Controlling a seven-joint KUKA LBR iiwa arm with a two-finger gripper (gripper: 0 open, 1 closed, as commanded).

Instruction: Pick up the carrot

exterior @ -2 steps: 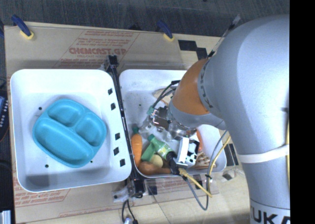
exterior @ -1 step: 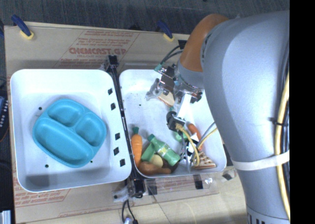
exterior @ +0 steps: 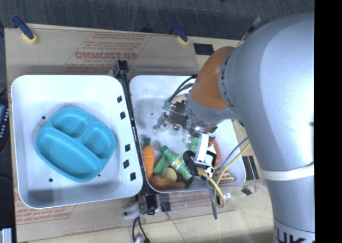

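Right now, you have the carrot (exterior: 148, 157) lying in the right bin (exterior: 155, 89), close against its left wall and toward the near corner, with its length running along that wall and a bit of green at its far end. Just beside it, on its right, sits a cluster of green pieces (exterior: 176, 161) with a yellowish piece (exterior: 170, 173) tucked among them, and a brown thing (exterior: 166, 185) lies along the bin's near edge below them. The grey arm (exterior: 278, 103) reaches in from the right and covers much of that bin, its orange band (exterior: 211, 79) above the bin's middle. The gripper (exterior: 172, 116) shows as metal parts at the arm's end, over the bin's floor farther back than the carrot and apart from it. You cannot tell from this view how far open the gripper is, and nothing can be seen held in it. The left bin (exterior: 64, 89) holds a blue divided plate (exterior: 76, 143) lying flat. Both bins rest on the brown desk (exterior: 107, 49), with blue clamps (exterior: 24, 28) along its far edge.
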